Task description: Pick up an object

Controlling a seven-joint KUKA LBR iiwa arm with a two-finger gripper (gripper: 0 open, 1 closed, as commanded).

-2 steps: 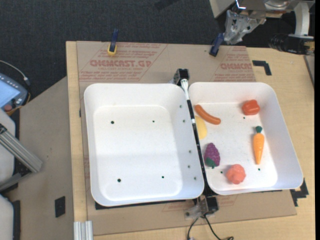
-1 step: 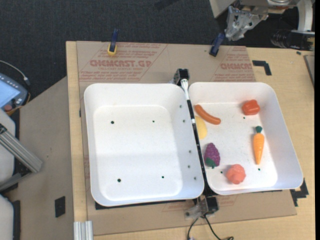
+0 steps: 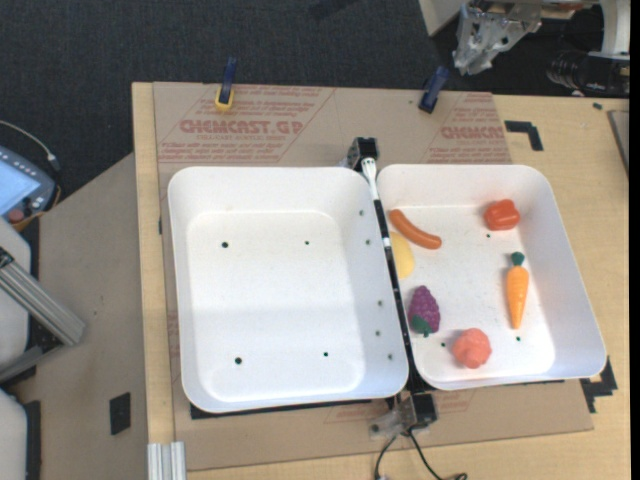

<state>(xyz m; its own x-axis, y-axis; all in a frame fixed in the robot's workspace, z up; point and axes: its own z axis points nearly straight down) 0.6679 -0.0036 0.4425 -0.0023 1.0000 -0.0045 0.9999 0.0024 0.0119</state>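
The right white bin (image 3: 560,268) holds several toy foods. An orange-red sausage (image 3: 415,230) lies near the bin's left wall, with a pale yellow piece (image 3: 401,258) just below it. A purple grape bunch (image 3: 424,309) and a pink-red round fruit (image 3: 471,347) sit toward the front. Along the right side lies an orange carrot (image 3: 516,293), and a red pepper (image 3: 501,215) sits behind it. My gripper (image 3: 483,46) hangs high behind the bench's back edge, well away from the bin and above none of the foods.
The left white bin (image 3: 270,278) sits beside the right one, their rims touching at a black divider (image 3: 380,238). Both rest on a cardboard sheet (image 3: 300,118) held by two blue clamps (image 3: 228,83) (image 3: 433,88) at the back edge.
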